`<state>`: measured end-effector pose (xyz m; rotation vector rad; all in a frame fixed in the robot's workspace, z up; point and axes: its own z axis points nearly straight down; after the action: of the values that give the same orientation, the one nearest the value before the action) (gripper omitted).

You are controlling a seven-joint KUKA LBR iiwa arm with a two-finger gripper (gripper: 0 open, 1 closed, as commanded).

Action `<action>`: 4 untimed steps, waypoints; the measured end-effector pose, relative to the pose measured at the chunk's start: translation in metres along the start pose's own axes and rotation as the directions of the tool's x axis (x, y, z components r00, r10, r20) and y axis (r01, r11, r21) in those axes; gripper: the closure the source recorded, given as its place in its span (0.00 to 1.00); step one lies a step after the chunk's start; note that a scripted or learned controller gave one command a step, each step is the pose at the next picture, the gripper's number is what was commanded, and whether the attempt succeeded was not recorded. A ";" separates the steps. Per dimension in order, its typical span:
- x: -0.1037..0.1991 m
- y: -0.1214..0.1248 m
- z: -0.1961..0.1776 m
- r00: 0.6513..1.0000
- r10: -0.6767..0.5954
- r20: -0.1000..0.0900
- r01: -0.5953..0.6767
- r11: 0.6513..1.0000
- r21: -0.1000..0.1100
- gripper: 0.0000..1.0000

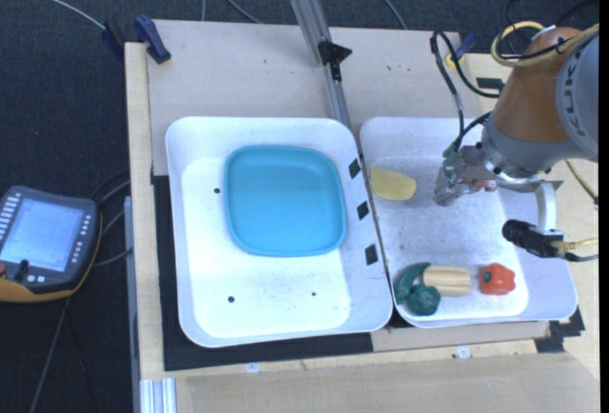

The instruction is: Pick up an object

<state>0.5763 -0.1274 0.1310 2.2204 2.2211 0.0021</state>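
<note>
The gripper, whose opening cannot be told, is shown low in the right bin just beside the yellow piece, which could be nudged aside if the descent is off-centre.

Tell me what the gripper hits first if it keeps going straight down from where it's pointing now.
Probably the bare floor of the right bin. The gripper points down just right of the yellow object, seemingly apart from it, though depth is unclear from this slanted view.
</note>
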 end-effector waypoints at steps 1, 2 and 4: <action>-0.002 -0.008 -0.049 1.000 0.000 0.001 0.000 1.000 -0.003 1.00; -0.003 -0.008 -0.113 1.000 0.000 0.001 0.000 1.000 -0.005 1.00; 0.046 -0.008 -0.119 1.000 -0.003 -0.001 0.003 1.000 0.001 1.00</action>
<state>0.5681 -0.0814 0.2497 2.2177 2.2258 0.0012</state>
